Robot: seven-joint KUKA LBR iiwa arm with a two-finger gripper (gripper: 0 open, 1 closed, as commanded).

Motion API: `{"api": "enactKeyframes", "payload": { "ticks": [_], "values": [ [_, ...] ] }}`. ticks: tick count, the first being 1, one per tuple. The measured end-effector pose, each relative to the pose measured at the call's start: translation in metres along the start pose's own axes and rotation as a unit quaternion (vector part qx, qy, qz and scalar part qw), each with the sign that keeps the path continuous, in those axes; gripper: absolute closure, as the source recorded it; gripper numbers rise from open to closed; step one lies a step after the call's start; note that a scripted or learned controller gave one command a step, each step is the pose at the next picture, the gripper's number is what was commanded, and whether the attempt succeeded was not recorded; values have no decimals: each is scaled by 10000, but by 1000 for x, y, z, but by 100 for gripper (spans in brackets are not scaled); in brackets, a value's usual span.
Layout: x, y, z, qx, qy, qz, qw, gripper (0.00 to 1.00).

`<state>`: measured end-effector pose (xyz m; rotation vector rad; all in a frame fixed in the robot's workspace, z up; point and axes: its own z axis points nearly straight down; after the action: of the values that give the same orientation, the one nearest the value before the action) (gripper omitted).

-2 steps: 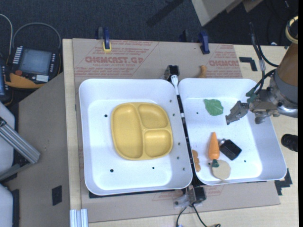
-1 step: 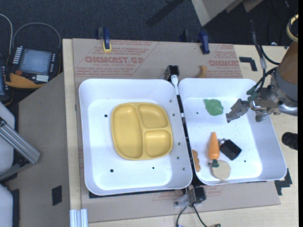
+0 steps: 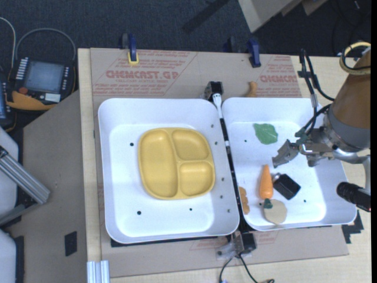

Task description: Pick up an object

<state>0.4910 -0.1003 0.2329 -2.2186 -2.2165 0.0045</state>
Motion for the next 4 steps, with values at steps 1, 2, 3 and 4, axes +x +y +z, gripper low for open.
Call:
{"api": "enactKeyframes", "payload": {
  "ticks": [1, 2, 3, 4],
  "values": [
    [5, -6, 46, 0, 1, -3, 10000, 0],
    [5, -9, 89, 3, 1, 0, 10000, 0],
    [4, -7, 76, -36, -11, 5, 10000, 100],
    [5, 2, 16, -61, -17, -11, 10000, 100]
  ]
}}
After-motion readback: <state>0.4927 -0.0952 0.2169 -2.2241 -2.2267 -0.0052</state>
